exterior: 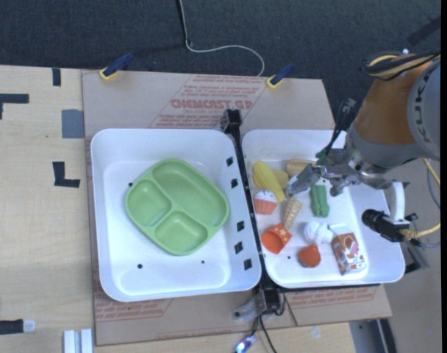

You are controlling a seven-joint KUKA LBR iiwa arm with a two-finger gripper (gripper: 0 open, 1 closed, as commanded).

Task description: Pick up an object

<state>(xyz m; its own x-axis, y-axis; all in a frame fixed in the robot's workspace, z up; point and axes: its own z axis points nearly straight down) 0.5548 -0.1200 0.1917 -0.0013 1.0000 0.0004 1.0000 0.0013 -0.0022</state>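
Both bins point(106, 219) smooth white plastic, slight sheen. Green divided plate point(176, 206) matt-satin plastic. Toy food looks like moulded plastic: yellow corn point(267, 178) ribbed, green piece point(319, 200) smooth, red tomato point(309, 256) semi-gloss. Small carton point(348, 254) printed, glossy. Under bins: brown cardboard sheet point(201, 101), matt, printed lettering. Bench point(32, 219) light wood-grain, matt. Arm point(392, 116): glossy orange band, satin grey shell.

Even, soft overhead light; faint shadows, slightly blurry pic overall.
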